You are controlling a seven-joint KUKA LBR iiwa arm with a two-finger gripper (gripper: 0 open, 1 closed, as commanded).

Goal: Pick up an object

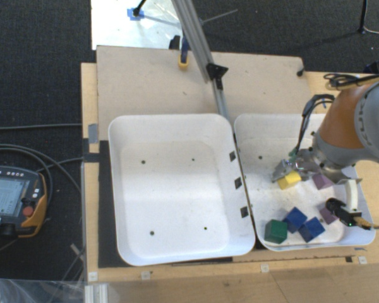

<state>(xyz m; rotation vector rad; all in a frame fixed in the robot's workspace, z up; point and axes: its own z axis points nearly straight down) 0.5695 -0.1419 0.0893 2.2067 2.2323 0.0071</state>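
From my remote seat, tool is low in the right bin, touching the yellow block; I cannot tell if it grips or stands apart, so I log the pick as unconfirmed, lift still to do.

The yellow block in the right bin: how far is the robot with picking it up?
Done: the arm has reached into the right bin, and the gripper is low, right at the yellow block. In hand: a grasp attempt on that block; the view does not show whether it is gripped. Left: closing securely and lifting. The blue blocks, green block and purple blocks lie untouched nearby.
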